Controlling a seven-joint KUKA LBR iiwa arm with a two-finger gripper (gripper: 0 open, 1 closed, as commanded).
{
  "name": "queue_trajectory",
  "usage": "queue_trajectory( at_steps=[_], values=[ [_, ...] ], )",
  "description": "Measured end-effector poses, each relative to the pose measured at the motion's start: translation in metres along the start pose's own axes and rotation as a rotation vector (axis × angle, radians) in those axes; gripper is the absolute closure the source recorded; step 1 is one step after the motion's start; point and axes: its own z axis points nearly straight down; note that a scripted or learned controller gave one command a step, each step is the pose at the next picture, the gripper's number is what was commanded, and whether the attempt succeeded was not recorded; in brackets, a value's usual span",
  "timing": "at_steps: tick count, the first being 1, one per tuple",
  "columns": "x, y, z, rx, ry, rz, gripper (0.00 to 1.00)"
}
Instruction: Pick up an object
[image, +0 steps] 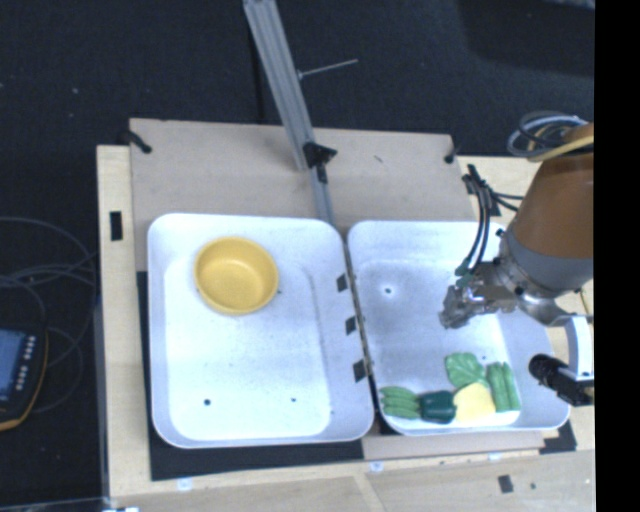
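A yellow bowl (237, 275) sits upright in the far left part of the left bin (180, 400). In the near right corner of the right bin (400, 260) lies a cluster of toy vegetables: a light green leafy piece (463, 367), a green pod (502, 385), a yellow piece (474, 403), a dark green piece (437, 406) and a green pepper-like piece (399, 401). My gripper (458, 309) hangs over the right bin's right-middle, just beyond the cluster and apart from it. Nothing shows between its fingers.
A grey metal pole (290, 100) slants up from the divider between the bins. Black cables (484, 215) run along the arm. The bench's wooden board (380, 170) extends behind both bins.
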Motion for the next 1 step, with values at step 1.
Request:
queue_trajectory(
  at_steps=[1],
  values=[
    [0.0501,-0.0088,0.0078,0.0,0.0,0.002,1.0]
  ],
)
